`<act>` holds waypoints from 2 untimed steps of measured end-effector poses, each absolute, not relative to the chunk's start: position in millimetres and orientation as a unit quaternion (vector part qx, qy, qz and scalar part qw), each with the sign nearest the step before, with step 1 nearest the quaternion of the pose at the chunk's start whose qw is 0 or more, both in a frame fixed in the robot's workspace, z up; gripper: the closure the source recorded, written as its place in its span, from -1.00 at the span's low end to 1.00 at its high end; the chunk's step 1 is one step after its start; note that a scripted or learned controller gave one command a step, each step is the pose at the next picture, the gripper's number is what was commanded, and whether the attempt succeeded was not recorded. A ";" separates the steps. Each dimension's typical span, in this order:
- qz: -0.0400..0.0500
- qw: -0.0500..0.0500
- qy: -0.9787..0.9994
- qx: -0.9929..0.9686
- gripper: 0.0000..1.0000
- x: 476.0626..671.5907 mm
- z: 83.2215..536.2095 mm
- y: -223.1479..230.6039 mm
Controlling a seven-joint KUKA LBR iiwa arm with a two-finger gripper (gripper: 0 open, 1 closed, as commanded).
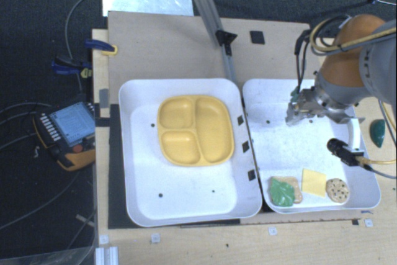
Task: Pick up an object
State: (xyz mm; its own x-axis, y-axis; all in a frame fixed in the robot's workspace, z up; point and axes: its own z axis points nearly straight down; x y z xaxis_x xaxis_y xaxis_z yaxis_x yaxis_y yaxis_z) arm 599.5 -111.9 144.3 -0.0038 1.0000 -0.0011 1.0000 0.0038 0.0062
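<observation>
Toy food pieces lie in a row along the near edge of the right shallow white plastic bin (260, 96): a slice of tan bread topped with a green leaf shape (284, 190) at the left, a flat yellow cheese square (314, 182) in the middle, and a round speckled brown cookie (337, 190) at the right. The bread and the cheese lie just beside each other, and the cheese corner reaches close to the cookie. All three rest on the bin floor.

Well apart from them, over the far part of the same bin, hangs the claw (299, 110) of the grey arm with its orange band (347, 49), which comes in from the right. Nothing can be seen in the claw; whether it is released or clenched cannot be told from this slanted view, since the small dark metal parts blur together. A black cylindrical part on a white bracket (342, 151) juts out below the wrist, above the right side of the bin.

The left shallow white plastic bin (133, 195) holds a yellow plastic divided plate with three compartments (195, 130), set toward its far half. Both bins sit side by side on the pale brown surface (161, 40).
</observation>
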 end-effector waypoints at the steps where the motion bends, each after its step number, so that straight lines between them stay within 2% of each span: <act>1: 0.002 0.003 0.709 0.705 1.00 604.7 208.8 -111.8; 2: 0.003 0.004 0.710 0.705 1.00 605.3 273.4 -108.1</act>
